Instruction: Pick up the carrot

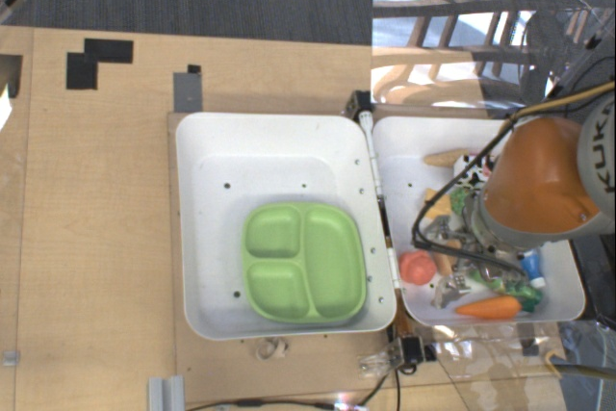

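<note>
The carrot [489, 308], orange with a green top at its right end, lies flat near the front edge of the right bin [404, 168]. My gripper [452, 282] hangs below the arm's orange band [534, 178], low over the clutter in that bin. It sits just left of and above the carrot's pointed tip. The wrist body and cables hide much of the gripper, and I see nothing held in it.
A round red piece [417, 268] lies left of the gripper by the bin's left wall. A tan stick-shaped item [450, 158], a black-and-white checkered item [472, 171] and a blue item [531, 263] crowd the right bin. The left bin [221, 159] holds a green divided plate [304, 262].
</note>
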Robot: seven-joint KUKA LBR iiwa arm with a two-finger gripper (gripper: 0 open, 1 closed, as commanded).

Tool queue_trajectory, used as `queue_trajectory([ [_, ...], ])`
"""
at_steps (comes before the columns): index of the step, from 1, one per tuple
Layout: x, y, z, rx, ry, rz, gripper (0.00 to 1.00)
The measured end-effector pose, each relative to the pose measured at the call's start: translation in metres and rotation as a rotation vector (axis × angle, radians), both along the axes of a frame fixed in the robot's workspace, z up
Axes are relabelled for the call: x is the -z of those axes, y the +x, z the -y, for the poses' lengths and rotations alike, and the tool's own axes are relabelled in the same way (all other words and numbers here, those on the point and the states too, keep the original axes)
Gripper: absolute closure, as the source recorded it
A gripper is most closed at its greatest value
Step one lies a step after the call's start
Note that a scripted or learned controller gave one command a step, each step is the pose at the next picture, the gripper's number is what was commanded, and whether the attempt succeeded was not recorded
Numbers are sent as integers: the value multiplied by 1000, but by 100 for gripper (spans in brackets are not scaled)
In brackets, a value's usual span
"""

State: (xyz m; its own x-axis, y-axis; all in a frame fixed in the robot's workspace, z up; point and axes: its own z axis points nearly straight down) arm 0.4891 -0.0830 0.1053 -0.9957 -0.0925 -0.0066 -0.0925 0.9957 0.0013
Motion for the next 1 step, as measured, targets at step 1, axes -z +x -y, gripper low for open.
queue_trajectory([
  [1,-13,5,1,-3,-4,14,100],
])
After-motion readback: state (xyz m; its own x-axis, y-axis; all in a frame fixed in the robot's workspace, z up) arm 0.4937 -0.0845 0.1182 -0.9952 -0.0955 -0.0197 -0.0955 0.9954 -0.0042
